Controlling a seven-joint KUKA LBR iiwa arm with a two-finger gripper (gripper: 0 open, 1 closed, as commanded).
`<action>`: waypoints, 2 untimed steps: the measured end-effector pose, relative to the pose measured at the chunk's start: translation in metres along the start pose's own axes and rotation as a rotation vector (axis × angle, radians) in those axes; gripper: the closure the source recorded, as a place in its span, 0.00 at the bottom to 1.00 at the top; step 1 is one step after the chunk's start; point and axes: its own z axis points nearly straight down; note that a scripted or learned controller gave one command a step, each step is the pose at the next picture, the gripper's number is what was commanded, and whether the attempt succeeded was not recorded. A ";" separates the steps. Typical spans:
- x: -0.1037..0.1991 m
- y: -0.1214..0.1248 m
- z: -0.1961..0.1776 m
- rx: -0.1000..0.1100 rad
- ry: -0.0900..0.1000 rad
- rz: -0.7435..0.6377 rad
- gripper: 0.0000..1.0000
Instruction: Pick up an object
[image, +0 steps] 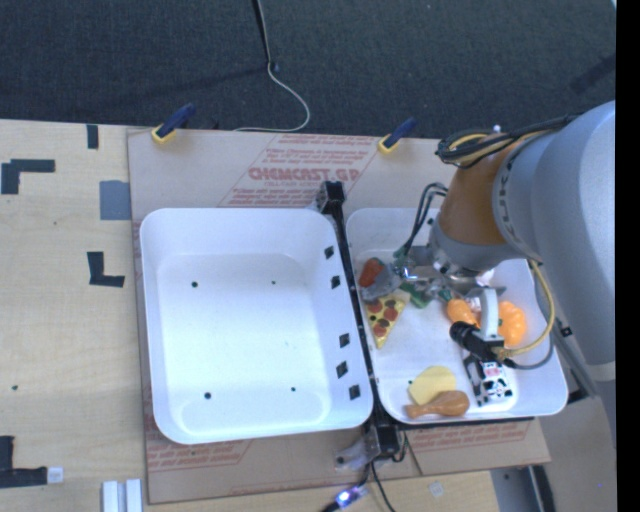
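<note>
Camera view is giving us a pale wooden tabletop (60, 330) carrying a cardboard sheet (290, 175), two blue clamps pinning its far edge, and dark carpet (130, 50) lying beyond. We are seeing the left bin (160, 300) sitting beside the right bin (535, 400), which is holding a pizza slice (384, 318), orange pieces (510, 322) and a drumstick (440, 405). The end effector (412, 275) is hanging over the toys; we cannot tell its grip.
</note>
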 end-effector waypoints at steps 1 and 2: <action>-0.001 -0.002 -0.010 0.000 -0.001 0.003 1.00; -0.010 0.044 0.003 0.005 0.001 0.003 1.00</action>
